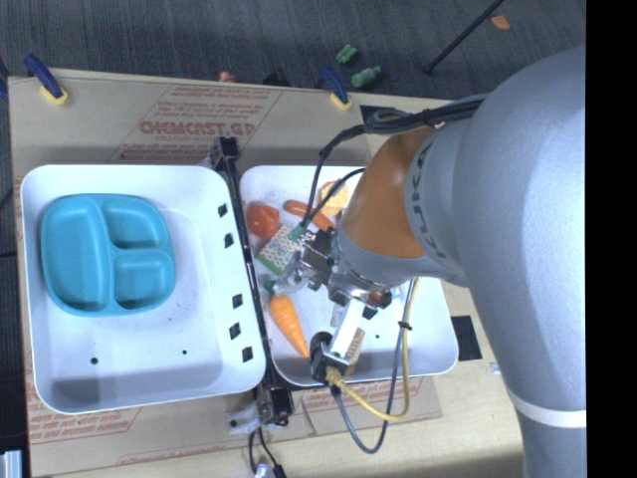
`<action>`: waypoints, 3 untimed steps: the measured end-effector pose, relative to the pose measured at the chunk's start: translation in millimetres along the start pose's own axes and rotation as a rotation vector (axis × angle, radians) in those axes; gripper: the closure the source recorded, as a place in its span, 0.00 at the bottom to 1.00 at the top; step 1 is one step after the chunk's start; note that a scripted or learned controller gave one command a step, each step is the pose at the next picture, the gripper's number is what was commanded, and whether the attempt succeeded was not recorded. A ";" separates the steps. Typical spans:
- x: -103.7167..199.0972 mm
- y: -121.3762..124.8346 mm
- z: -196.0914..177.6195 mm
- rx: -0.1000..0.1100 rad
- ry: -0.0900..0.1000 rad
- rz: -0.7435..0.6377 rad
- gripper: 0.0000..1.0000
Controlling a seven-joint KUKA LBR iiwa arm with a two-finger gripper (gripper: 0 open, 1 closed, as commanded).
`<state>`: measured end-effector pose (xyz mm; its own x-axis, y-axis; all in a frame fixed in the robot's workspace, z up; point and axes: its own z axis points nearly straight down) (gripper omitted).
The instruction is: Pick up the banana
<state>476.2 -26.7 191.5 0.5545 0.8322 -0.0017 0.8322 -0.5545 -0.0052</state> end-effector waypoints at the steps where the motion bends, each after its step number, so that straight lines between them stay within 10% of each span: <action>1: 3.4 80.6 -191.7 -0.005 0.001 -0.393 0.00; 2: 83.4 50.6 -123.7 0.000 -0.001 -0.202 0.00; 3: 134.7 2.1 -192.1 -0.003 0.000 0.062 0.00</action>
<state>553.6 83.9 383.3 0.6053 0.7960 -0.0021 0.7960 -0.6053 -0.0023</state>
